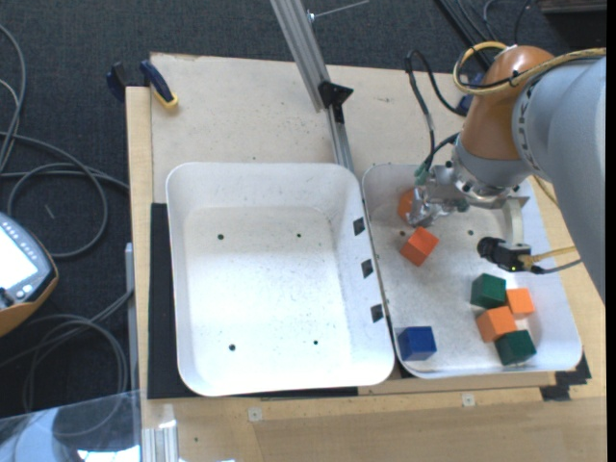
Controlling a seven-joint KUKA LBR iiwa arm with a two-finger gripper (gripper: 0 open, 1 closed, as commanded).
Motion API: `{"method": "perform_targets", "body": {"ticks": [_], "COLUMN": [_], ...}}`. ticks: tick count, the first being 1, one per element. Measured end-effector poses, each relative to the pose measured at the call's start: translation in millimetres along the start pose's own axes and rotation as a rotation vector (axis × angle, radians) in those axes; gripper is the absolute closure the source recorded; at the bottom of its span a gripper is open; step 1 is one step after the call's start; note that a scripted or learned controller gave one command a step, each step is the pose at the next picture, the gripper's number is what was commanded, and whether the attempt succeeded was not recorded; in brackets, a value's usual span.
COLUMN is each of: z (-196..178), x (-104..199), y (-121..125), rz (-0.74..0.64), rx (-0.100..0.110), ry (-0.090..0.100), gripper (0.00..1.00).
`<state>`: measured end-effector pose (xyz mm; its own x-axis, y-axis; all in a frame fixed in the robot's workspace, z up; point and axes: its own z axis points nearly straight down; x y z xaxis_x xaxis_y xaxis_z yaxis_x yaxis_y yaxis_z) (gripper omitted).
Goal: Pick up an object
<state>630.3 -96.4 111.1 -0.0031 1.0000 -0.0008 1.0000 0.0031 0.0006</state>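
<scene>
My gripper [421, 212] is down in the upper left part of the right bin [452, 354]. An orange block [419, 246] lies just below the gripper, tilted on the bin floor. A second small orange piece [407, 203] shows right against the gripper's left side; the gripper partly hides it, and I cannot tell whether it is held or only beside it. A blue block [417, 342] sits at the bin's lower left corner.
A cluster of two green blocks [489, 290] [516, 346] and two orange blocks [520, 301] [496, 322] lies at the right bin's lower right. The left bin [178, 186] stands alongside. A metal post [308, 46] rises behind the bins.
</scene>
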Motion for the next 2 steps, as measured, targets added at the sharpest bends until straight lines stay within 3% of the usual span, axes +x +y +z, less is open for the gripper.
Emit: {"method": "perform_targets", "body": {"ticks": [1,2], "z": [11.8,11.3], "x": [-9.8,-9.2], "y": [-26.6,-25.4], "rz": [0.004,0.003], "rx": [0.004,0.002], "ry": [0.001,0.001], "gripper": [1.00,0.00]}}
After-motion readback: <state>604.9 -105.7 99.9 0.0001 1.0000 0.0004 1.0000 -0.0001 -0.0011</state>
